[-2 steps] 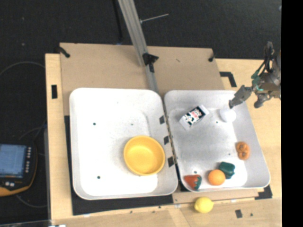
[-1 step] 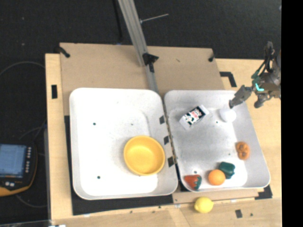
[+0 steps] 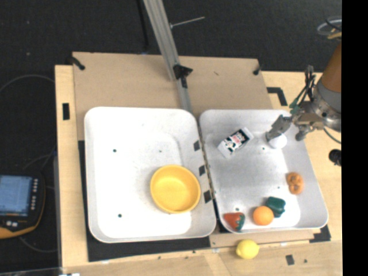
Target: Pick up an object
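Note:
My gripper [image 3: 287, 134] hangs over the upper right part of the right bin [image 3: 253, 171], its two fingers spread open with nothing between them. A small white rounded object [image 3: 278, 142] lies just below the left finger [image 3: 277, 127]. A white and black carton [image 3: 234, 141] lies to the left of the gripper. Along the bin's right and front sides sit an orange lumpy piece [image 3: 295, 182], a green item [image 3: 276, 205], an orange ball [image 3: 263, 215] and a red strawberry-like piece [image 3: 233, 221].
A yellow bowl [image 3: 175, 188] sits in the left bin [image 3: 115, 154] near its front right. A yellow lemon [image 3: 247, 249] lies on the bench in front of the right bin. A metal pole [image 3: 167, 45] rises behind the bins.

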### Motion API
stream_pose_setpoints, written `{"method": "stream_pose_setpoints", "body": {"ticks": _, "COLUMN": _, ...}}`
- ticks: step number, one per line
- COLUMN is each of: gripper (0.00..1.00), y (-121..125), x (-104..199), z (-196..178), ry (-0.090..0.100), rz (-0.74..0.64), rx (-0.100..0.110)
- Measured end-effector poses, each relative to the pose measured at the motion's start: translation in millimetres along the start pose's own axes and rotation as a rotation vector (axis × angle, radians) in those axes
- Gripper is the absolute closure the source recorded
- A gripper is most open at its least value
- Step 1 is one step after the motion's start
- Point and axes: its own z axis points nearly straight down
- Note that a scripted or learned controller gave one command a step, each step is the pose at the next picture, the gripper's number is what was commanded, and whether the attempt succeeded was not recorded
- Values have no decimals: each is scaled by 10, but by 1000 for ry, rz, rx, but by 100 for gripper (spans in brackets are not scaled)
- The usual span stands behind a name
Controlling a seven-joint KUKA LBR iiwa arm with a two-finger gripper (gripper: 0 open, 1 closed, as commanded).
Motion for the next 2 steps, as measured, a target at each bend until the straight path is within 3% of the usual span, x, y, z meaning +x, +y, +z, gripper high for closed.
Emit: {"method": "stream_pose_setpoints", "body": {"ticks": 2, "gripper": 0, "y": -29, "x": -25, "z": 1048, "ry": 0, "rz": 5, "rx": 1}}
